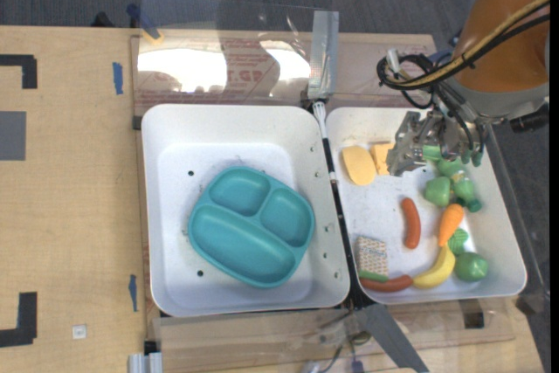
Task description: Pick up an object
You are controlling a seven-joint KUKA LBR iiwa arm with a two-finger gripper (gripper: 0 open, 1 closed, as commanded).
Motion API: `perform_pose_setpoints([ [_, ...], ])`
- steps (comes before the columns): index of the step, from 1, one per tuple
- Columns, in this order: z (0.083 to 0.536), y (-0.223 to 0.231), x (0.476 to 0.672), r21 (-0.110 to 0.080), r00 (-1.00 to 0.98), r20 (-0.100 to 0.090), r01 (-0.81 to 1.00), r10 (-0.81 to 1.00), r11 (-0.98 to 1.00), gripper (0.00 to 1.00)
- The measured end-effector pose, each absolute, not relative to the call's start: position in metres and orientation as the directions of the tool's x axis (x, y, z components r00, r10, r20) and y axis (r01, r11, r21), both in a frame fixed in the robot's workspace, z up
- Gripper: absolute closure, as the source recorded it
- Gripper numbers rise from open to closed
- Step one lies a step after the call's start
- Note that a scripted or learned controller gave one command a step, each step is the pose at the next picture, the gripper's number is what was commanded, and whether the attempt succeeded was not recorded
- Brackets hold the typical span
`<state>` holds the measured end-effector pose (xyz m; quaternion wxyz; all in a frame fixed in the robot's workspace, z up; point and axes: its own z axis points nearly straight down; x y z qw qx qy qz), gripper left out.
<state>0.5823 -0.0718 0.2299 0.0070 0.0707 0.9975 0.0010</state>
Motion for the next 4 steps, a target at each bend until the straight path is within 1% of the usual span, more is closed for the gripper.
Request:
perform_pose_setpoints([
  [1,0.139,-0.106,0.566,0.005,-0.836,0.002,-0.548,-0.548,0.836,1.0],
  [2,0.141,-0.106,0.567,0.003,-0.836,-0.001,-0.549,-0.549,0.836,0.0],
  [3,0.088,-0.112,0.532,-0.003,-0.874,-0.01,-0.485,-0.485,0.874,0.0],
  [4,0.098,-0.11,0.536,-0.007,-0.873,-0.019,-0.487,-0.487,0.873,1.0],
])
